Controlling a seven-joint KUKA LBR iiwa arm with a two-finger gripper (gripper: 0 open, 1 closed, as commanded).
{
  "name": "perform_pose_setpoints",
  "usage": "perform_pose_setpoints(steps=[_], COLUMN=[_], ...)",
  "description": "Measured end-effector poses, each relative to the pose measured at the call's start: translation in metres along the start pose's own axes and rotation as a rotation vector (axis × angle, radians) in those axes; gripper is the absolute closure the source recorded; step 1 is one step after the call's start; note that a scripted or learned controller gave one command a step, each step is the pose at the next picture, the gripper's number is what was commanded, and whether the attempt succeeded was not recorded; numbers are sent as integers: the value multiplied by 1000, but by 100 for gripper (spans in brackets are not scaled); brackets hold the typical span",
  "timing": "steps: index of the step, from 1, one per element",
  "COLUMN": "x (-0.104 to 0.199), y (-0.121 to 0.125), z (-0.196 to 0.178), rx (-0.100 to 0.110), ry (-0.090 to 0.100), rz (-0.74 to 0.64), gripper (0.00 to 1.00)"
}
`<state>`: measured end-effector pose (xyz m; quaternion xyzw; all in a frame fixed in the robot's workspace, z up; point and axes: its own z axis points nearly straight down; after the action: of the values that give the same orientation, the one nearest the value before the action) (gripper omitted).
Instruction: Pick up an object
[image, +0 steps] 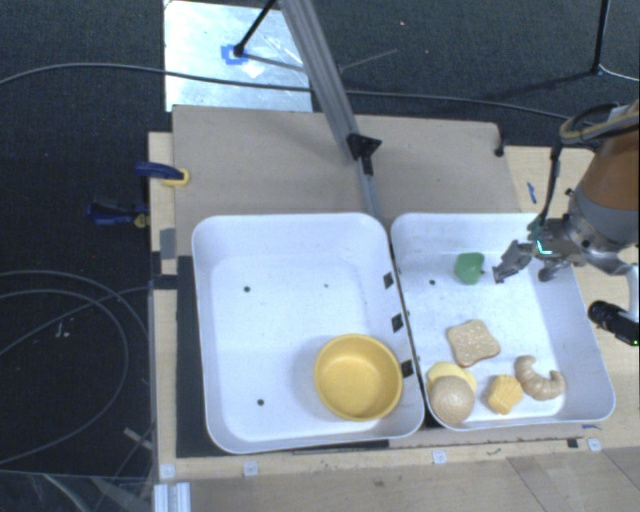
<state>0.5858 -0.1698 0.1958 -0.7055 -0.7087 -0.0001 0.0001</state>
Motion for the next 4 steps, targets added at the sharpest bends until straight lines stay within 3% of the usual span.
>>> perform_pose_setpoints(steps=[1,3,4], x=[0,0,0], y=[0,9,11], z=[0,99,85], rx=[0,2,-5], ry=[0,0,-2], rz=[0,2,2], gripper=[0,0,100])
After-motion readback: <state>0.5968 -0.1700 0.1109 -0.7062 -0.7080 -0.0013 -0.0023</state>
